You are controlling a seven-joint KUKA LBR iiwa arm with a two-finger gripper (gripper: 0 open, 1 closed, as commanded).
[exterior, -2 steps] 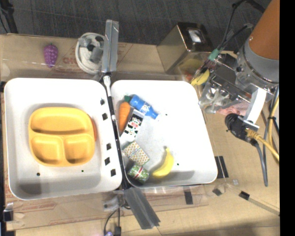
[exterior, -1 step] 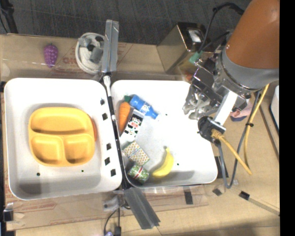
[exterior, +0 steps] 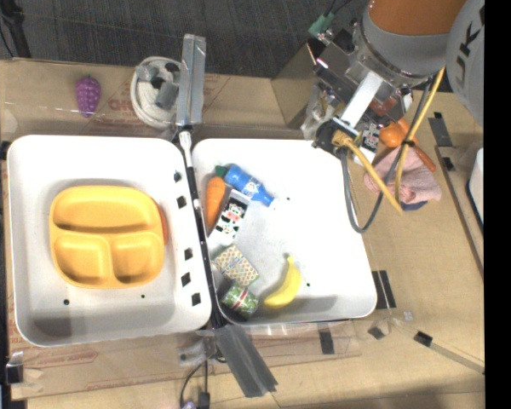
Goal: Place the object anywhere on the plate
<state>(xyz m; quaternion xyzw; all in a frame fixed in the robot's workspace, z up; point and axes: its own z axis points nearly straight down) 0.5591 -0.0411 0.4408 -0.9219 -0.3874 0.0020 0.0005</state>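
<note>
One fixed camera. We look down from above the bench (exterior: 51,109) at a slant, far enough back to take in both white bins: the left bin (exterior: 25,228) and the right bin (exterior: 341,254) side by side. The arm (exterior: 409,15) enters at our upper right.

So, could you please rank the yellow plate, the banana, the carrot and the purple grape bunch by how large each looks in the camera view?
1. yellow plate, by far the largest
2. banana and carrot, too alike to rank
3. purple grape bunch, smallest
</note>
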